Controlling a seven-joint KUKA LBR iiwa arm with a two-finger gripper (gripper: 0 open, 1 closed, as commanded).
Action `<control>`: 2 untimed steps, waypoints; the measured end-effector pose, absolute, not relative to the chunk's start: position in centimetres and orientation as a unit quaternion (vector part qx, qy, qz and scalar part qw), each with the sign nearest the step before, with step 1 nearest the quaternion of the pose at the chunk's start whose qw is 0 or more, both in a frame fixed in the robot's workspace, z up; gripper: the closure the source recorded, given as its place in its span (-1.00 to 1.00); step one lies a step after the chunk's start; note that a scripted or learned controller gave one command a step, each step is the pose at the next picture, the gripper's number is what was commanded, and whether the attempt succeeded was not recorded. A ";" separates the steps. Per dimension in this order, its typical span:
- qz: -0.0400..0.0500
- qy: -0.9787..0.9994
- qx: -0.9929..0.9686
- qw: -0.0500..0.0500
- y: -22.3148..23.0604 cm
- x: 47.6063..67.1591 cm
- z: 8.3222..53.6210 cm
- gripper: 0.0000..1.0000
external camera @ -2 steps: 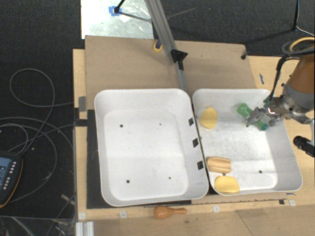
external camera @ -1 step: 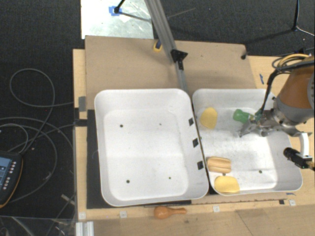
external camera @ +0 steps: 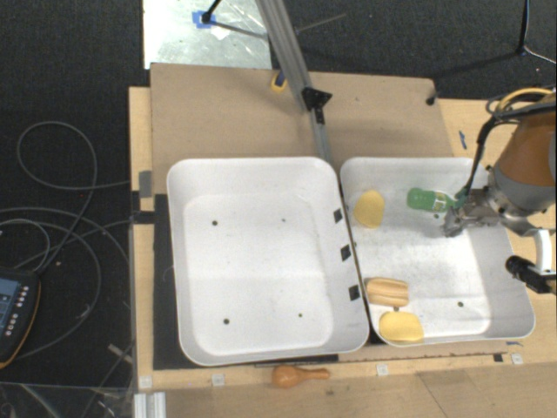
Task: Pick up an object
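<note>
The right bin [external camera: 496, 307] holds several objects. A green bottle-like object [external camera: 425, 200] lies on its side near the far wall, and a yellow rounded piece [external camera: 369, 208] sits to its left. At the near left corner are a hot-dog bun [external camera: 387, 290] and a yellow lump [external camera: 401, 326]. My gripper [external camera: 454, 222] hangs low over the bin's right part, just right of the green object's end and close to touching it. The grey wrist and orange band [external camera: 531, 151] rise behind it.
The left bin [external camera: 261, 259] sits beside the right one, sharing a middle wall with black clips [external camera: 345, 252]. A small orange-brown object [external camera: 299, 374] lies on the bench outside the bins, at the front edge. A grey pole [external camera: 291, 46] slants across the back.
</note>
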State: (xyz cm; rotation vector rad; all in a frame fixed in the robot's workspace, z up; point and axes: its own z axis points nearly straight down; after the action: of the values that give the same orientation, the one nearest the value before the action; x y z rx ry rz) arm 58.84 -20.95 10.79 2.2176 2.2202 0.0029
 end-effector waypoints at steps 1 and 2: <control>0.001 0.707 0.707 0.003 -21.6 58.3 15.7 1.00; 0.002 0.709 0.705 0.004 -21.5 58.3 22.2 1.00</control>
State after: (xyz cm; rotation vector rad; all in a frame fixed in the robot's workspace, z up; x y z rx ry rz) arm 58.31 -21.50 22.17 2.2100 2.2204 0.0060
